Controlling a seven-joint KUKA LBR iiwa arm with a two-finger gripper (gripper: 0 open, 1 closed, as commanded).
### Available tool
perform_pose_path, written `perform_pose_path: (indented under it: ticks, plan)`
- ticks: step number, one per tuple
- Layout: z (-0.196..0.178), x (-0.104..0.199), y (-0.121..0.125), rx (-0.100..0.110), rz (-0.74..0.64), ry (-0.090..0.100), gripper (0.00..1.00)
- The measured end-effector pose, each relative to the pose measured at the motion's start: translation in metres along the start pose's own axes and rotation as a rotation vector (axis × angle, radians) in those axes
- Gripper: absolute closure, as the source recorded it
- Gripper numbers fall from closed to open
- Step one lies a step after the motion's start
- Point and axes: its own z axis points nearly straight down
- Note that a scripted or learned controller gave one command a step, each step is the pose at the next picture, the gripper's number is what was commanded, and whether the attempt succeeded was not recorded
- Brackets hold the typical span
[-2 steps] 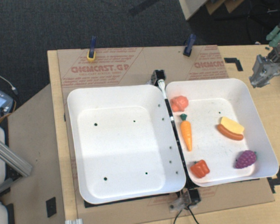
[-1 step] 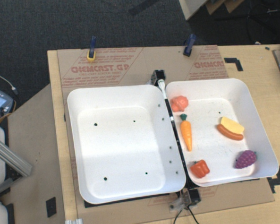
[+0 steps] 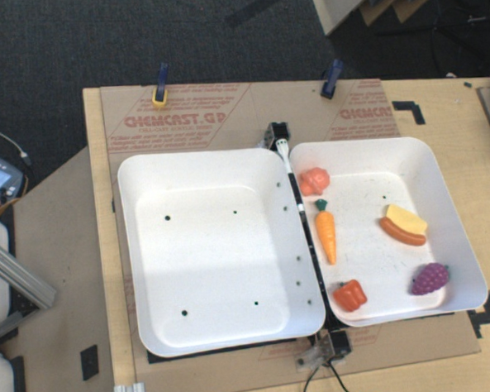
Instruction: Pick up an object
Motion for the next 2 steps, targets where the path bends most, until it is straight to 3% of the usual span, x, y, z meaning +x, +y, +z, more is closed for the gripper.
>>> perform_pose_path:
  ticks: [1, 2]
  plan:
    - [0.043, 0.045, 0.000, 0.008, -0.009, 0.006, 1.00]
    - [-0.004, 0.143, 0.000, -0.004, -0.018, 0.006, 1.00]
